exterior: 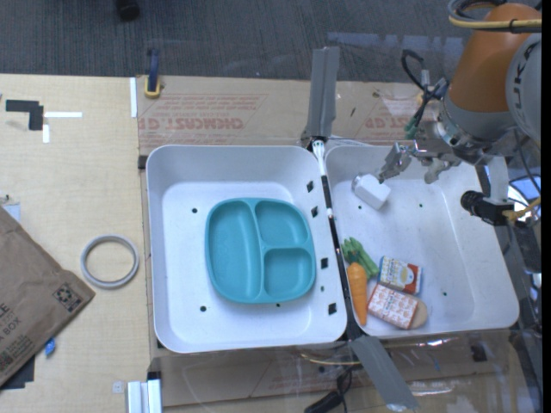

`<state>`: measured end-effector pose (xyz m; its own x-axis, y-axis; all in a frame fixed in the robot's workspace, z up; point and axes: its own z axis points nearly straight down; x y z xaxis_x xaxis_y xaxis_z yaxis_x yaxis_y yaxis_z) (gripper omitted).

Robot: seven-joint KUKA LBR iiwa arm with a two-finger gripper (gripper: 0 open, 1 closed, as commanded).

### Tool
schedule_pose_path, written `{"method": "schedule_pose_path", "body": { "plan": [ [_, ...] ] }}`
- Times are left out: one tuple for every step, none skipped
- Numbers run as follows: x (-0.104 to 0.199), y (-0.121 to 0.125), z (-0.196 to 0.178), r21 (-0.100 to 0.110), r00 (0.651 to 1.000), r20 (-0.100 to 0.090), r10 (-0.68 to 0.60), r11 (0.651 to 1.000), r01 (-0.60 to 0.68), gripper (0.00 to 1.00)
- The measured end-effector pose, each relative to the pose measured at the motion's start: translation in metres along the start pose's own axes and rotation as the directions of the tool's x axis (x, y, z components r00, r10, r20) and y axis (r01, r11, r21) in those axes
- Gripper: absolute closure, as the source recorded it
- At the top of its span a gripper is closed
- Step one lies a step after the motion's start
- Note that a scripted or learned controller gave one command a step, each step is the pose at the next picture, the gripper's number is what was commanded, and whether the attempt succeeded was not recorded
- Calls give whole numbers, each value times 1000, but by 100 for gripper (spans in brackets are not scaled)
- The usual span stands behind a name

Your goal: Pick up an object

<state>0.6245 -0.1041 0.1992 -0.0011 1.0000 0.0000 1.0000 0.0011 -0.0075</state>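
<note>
The grey arm with its orange band reaches in from the right, and its two-finger gripper [414, 163] hangs over the far part of the right shallow white bin [465, 231]. The two metal fingers are spread apart with nothing between them. A small white rectangular block [371, 191] lies on the bin floor just to the left of the nearer finger — close beside it, though whether they touch cannot be told.

At the near left of the same bin lies an orange toy carrot with green leaves [355, 284], along the wall that divides the bins. Just right of it sit two small printed packets [398, 293], one red and white, one tan — side by side and touching.

The left shallow white bin [172, 248] holds a teal plastic plate with three compartments [259, 250], resting flat in the middle. On the wooden bench to the left lies a grey tape ring [109, 260].
</note>
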Motion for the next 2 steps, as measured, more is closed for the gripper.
{"method": "schedule_pose_path", "body": {
  "plan": [
    [7,36,109,-6,997,1,-71,997,71,0],
    [-6,-19,111,-2,1000,0,-10,1000,10,0]
  ]
}}
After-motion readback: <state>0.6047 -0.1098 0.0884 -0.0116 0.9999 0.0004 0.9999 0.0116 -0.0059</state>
